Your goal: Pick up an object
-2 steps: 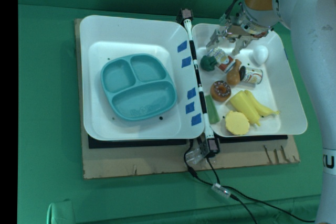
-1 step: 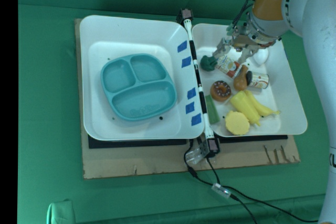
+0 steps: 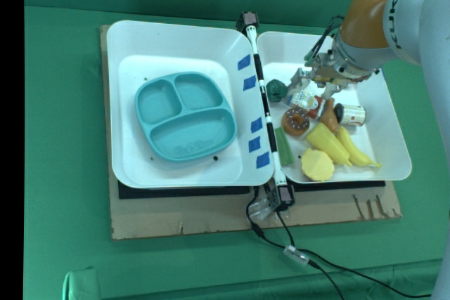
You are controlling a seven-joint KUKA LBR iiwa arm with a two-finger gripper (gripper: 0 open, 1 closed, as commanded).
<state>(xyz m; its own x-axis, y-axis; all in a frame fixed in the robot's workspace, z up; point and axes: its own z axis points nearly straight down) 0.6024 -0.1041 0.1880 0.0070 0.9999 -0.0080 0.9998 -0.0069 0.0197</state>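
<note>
My gripper (image 3: 315, 84) hangs low over the back middle of the right bin (image 3: 394, 144), just above a white and blue packet (image 3: 302, 96). Left of it lies a dark green toy (image 3: 275, 89). In front of it are a chocolate donut (image 3: 296, 121), a brown drumstick-like piece (image 3: 329, 113) and a small can (image 3: 352, 114) on its side. Nearer the front lie yellow bananas (image 3: 346, 145), a yellow round piece (image 3: 318, 165) and a green stick (image 3: 284, 145). The wrist hides part of the packet.
The left bin (image 3: 126, 53) holds a teal divided plate (image 3: 186, 116). A black and white bar (image 3: 261, 91) with blue tape marks runs between the bins. Cables (image 3: 295, 256) trail off the cardboard base at the front.
</note>
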